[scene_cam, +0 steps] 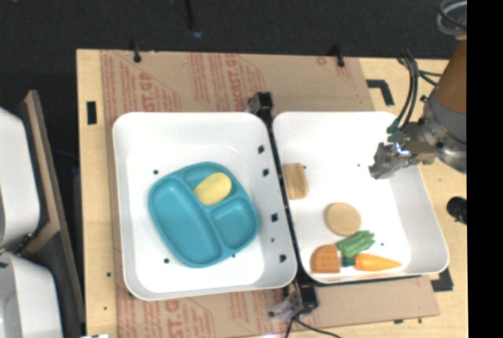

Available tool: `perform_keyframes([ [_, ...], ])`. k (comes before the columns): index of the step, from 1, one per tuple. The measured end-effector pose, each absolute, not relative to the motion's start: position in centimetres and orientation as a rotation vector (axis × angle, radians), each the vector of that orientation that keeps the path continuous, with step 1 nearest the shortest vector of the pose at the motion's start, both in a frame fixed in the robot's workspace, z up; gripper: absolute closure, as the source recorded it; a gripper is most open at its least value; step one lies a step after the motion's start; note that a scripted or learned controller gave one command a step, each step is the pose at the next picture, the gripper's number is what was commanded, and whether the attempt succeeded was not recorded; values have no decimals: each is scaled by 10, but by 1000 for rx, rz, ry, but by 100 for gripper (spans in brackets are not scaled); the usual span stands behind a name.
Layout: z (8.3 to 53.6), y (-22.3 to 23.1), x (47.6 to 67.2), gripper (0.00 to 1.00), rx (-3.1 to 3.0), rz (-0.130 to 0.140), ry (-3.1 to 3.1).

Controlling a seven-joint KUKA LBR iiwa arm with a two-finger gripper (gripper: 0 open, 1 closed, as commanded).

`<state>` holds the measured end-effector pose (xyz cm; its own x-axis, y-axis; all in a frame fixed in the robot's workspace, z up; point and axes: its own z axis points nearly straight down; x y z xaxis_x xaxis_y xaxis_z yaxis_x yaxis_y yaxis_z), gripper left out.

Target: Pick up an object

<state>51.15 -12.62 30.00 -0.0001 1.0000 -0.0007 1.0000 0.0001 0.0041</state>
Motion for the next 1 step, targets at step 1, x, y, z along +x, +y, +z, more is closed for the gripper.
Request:
perform_keyframes([
  [1, 293, -73, 525, 100, 2217, 1, 2226],
])
